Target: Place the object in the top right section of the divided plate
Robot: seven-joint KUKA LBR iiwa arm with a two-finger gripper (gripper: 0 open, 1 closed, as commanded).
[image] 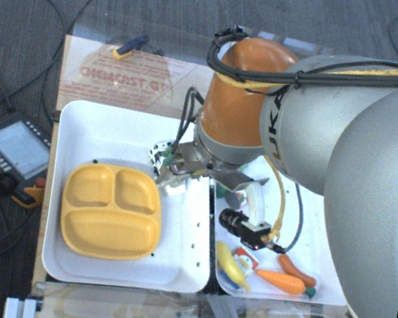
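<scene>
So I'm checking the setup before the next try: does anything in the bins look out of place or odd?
Nothing stands out. The yellow divided plate lies flat in the left bin, all sections bare. The toy banana and carrot lie in the right bin. The pincer hangs beside the plate's top right section.
</scene>
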